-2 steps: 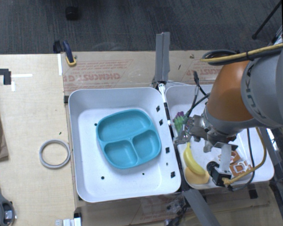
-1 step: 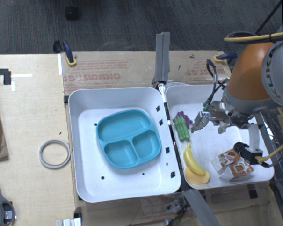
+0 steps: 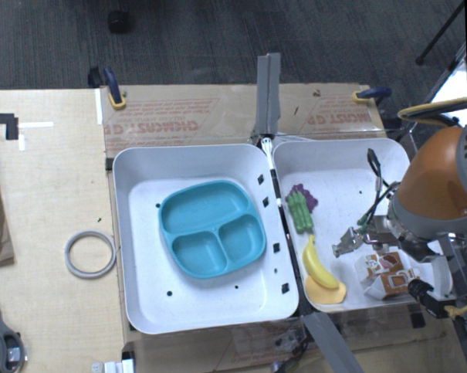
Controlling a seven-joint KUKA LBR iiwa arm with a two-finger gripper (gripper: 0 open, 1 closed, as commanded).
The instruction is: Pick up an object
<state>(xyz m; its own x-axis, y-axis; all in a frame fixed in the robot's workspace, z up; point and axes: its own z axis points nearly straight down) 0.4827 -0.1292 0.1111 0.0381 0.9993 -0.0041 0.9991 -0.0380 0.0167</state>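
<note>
In the right bin (image 3: 333, 158) a yellow banana (image 3: 319, 268) lies along the left wall, its lower end on a flat orange piece (image 3: 328, 293). Above it sit a green ridged vegetable (image 3: 300, 214) and a purple grape bunch (image 3: 303, 194). A crumpled brown and white snack packet (image 3: 386, 274) lies at the bin's lower right. My gripper (image 3: 347, 243) hangs low over the bin floor between the banana and the packet, with nothing visibly held. The arm's orange band (image 3: 442, 177) rises to its right.
The left bin (image 3: 136, 248) holds a blue divided plate (image 3: 212, 229). On the bench to the left lie a grey tape ring (image 3: 90, 253) and scissors (image 3: 7, 346). A metal divider post (image 3: 268, 95) stands between the bins at the back.
</note>
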